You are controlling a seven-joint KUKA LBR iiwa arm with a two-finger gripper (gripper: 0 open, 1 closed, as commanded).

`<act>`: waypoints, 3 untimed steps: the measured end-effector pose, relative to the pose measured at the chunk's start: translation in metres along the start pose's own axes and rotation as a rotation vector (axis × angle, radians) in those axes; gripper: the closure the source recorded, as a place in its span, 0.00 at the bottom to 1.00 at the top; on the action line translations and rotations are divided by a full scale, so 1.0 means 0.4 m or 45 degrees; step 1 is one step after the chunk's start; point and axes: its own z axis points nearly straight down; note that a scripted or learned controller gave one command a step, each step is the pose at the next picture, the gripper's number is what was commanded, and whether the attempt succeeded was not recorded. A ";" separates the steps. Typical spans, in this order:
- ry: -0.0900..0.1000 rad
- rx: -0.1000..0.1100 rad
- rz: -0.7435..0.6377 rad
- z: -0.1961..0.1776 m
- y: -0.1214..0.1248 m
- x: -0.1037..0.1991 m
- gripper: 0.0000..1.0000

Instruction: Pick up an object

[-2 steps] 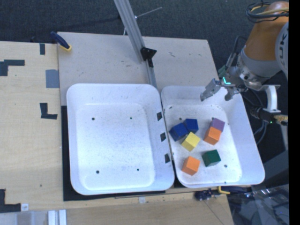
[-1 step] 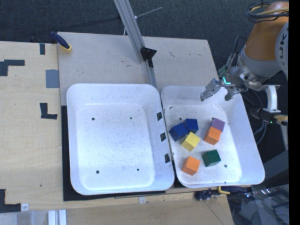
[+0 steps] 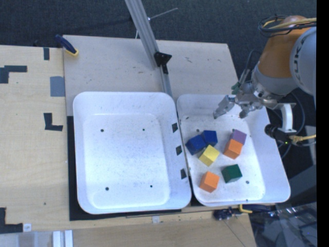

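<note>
The right bin [image 3: 267, 187] holds several small blocks. Two blue blocks [image 3: 201, 141] sit together with a yellow block [image 3: 209, 155] just below them. To their right, a purple block [image 3: 238, 136] touches an orange block [image 3: 233, 148]. A green block [image 3: 232, 173] and another orange block [image 3: 209, 181] lie nearer the front. My gripper [image 3: 232, 109] hangs over the bin's back part, above and behind the blocks. It is open, fingers spread, nothing between them.
The left bin [image 3: 82, 138] stands beside the right one. A slanted metal pole [image 3: 146, 32] with a black clamp crosses the bench behind the bins. A blue and yellow tool [image 3: 67, 45] lies at the back left. Cables hang at the right by the arm.
</note>
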 end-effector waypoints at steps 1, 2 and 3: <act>0.001 0.002 0.000 0.132 -0.020 0.020 0.00; 0.002 -0.007 0.002 0.262 -0.019 0.023 0.00; 0.002 -0.005 -0.001 0.233 -0.019 0.025 1.00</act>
